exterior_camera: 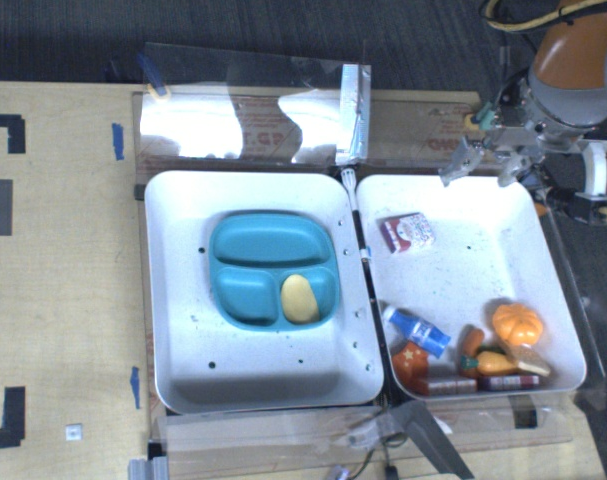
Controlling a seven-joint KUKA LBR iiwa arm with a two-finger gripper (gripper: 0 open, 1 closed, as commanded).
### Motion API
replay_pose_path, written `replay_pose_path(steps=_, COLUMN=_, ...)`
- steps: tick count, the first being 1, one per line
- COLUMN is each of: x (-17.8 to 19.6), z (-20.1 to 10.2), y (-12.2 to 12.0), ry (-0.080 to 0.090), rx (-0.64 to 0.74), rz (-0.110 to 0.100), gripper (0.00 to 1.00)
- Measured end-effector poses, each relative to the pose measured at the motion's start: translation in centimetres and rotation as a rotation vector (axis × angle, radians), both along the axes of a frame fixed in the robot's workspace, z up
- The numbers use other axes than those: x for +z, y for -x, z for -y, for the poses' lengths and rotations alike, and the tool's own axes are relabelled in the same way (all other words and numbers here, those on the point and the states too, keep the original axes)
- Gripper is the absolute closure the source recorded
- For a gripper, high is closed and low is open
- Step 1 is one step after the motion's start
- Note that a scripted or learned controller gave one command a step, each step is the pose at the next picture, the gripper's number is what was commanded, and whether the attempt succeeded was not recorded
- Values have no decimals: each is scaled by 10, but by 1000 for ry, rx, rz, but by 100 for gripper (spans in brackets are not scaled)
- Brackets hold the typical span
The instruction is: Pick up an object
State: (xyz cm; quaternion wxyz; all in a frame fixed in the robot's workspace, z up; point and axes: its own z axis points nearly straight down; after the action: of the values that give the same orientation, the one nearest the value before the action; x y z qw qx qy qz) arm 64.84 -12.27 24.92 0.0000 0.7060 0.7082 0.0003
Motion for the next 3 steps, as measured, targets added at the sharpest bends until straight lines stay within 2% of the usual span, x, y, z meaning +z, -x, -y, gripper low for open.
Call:
replay_pose_path(steps=1, x=-145, z=-28, y=-11, ry=1, rx=195, rz=5, gripper=0)
replay_pose_path(steps=2, x=-107, z=-26, y=-20, ry=2, rx=166, rz=7, gripper=0)
replay_pose_path(steps=3, x=-153, z=-21, y=-9, ry=1, rx=267, rz=18, gripper=0)
